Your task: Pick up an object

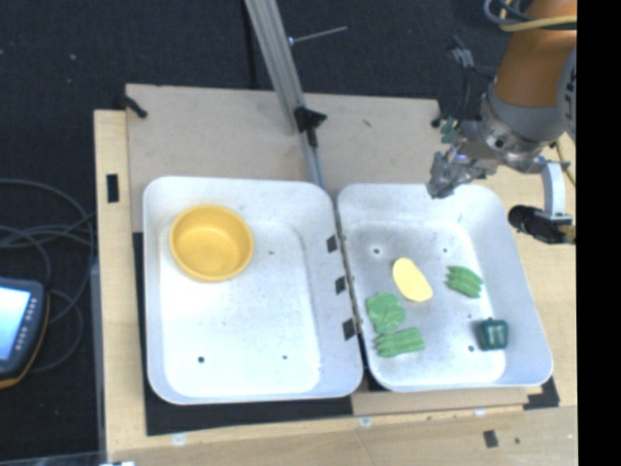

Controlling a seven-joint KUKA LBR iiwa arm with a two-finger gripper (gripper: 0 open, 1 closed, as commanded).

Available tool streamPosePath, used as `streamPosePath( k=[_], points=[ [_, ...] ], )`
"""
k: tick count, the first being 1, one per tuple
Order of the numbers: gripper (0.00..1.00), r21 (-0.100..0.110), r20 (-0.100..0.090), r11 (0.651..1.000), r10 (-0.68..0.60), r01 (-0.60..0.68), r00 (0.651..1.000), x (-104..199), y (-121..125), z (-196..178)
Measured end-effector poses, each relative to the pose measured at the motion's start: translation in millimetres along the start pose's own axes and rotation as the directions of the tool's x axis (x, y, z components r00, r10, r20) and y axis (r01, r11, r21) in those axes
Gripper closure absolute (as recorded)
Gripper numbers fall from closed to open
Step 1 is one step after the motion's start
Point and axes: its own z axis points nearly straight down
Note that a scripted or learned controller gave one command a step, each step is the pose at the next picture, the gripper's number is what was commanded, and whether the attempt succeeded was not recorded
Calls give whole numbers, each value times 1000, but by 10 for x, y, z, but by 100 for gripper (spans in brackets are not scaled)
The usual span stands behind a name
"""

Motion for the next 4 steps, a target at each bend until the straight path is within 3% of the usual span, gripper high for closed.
streamPosePath(
  k=[2, 3, 4],
  points=[
    [100, 6, -1, 1000, -3, 3, 1000, 1053, -194, 47],
    [100, 6, -1, 1000, -2, 2, 1000, 1482, -420, 127],
    [100, 8, -1, 1000, -3, 3, 1000, 2001, -465, 365]
  ],
)
